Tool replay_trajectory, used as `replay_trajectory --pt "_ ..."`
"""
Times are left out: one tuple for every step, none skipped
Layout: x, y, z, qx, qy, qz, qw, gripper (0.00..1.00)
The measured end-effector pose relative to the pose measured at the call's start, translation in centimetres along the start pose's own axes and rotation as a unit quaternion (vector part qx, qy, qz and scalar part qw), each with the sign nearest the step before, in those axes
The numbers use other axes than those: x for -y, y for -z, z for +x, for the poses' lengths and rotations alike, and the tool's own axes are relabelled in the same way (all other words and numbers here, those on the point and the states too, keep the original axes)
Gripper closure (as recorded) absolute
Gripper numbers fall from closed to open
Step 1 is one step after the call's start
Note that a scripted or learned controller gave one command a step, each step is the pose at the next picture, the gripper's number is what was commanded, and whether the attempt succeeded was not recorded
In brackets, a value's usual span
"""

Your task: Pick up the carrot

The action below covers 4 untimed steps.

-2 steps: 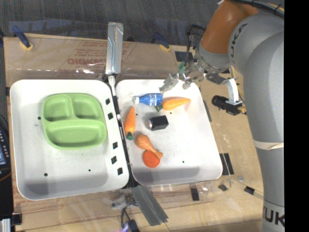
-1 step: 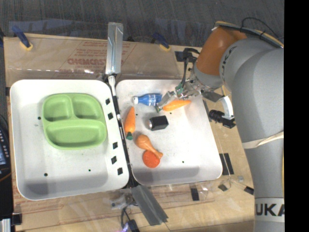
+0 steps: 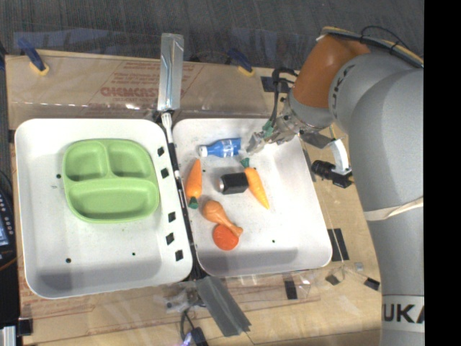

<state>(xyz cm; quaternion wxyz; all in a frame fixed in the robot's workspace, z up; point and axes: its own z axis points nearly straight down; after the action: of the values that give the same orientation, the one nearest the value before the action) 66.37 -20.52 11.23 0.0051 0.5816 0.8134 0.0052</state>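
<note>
1. Camera view puts the gripper [image 3: 258, 141] low over the right bin [image 3: 306, 215], near that bin's far edge, with the arm [image 3: 338, 78] reaching in from the right. You can see its tip just beside the leafy end of a carrot [image 3: 256, 184]; whether anything is between the fingers, or how wide they stand, you cannot tell from this angle, so do not count it as a grip.

2. That carrot lies slantwise in the middle of the right bin, its point toward the near right corner. A second carrot [image 3: 194, 182] lies along the bin's left wall. Since the tip sits at the first one, you should judge that as the one being tried for.

3. Watch what crowds it. A small black object [image 3: 233, 183] sits just beside the carrot on its left, possibly touching; fingers closing across the carrot could catch it. A blue bottle [image 3: 220, 148] lies on its side near the far edge, just left of the gripper.

4. Nearer the bin's front, an orange drumstick-like toy [image 3: 220, 224] lies well clear of the reach.

5. The left bin [image 3: 36, 251] holds a green divided plate [image 3: 110, 179]; it plays no part here and blocks nothing.
</note>
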Motion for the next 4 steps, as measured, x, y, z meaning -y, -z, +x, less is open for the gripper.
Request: replay_trajectory --pt "0.0 0.0 0.0 0.000 0.000 0.000 1.0000 0.00" --pt "5.0 -2.0 2.8 -0.003 0.151 0.008 0.9885 0.00" --pt "0.7 0.7 -0.3 -0.001 0.089 0.007 0.9960 0.00" --pt "7.3 -2.0 2.1 -0.002 0.000 0.008 1.0000 0.00"
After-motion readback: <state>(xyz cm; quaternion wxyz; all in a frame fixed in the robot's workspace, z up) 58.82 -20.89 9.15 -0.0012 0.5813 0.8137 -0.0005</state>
